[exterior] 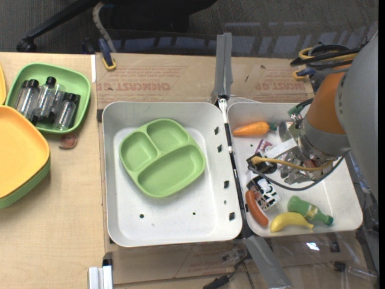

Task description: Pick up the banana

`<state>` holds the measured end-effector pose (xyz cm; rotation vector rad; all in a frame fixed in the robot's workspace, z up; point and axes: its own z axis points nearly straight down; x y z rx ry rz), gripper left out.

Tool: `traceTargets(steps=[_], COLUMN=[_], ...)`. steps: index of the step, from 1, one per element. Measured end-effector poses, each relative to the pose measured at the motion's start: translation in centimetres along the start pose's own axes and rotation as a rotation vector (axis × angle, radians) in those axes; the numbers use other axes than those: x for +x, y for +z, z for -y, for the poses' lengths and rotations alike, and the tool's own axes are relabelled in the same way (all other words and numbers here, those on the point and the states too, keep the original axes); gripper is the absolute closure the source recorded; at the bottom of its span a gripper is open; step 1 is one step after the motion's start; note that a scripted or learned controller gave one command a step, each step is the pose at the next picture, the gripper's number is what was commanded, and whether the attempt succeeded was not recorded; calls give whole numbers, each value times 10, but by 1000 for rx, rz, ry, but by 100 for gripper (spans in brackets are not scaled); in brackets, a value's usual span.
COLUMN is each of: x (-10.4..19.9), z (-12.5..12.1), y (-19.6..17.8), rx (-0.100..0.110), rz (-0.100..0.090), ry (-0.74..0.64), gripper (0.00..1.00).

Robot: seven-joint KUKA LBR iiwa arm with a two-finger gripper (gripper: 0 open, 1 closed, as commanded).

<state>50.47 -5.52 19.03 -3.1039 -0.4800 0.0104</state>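
In the right-hand bin: I see the small curved yellow plastic banana [291, 222] lying flat near the front wall of the shallow white right bin [355, 212], its tip toward the front-left.
Neighbours: a green toy bottle-shaped piece [310, 211] touches or nearly touches the banana on its far-right side; a red-orange sausage-like toy [257, 208] lies just beside its left end; a black-and-white toy [265, 194] sits a little further in.
Also in bin: an orange plastic carrot [251, 129] near the back-left corner, well apart from the banana.
Arm: the grey arm with its orange band [325, 110] reaches in from the right; its metal gripper [295, 167] hangs low over the middle of the right bin, amid cabling.
Jaws: I cannot tell whether they are spread or closed; the wrist and cables clutter them.
Banana vs jaws: the banana lies apart from the gripper, nearer the front of the bin; I see nothing yellow at the tool.
Progress: I judge the pick not yet made; the banana rests on the bin floor.
Left to do: move forward over the banana, descend, close, lift.
Left bin: holds a green divided plastic plate [162, 157], not involved.
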Motion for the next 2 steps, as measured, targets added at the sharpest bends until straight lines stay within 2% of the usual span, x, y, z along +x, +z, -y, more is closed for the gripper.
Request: traceTargets(steps=[1,2], x=[-18,-18], z=[36,37], y=[0,0], rx=[1,0], rz=[-1,-1], ry=[-118,-140], gripper=[100,100])
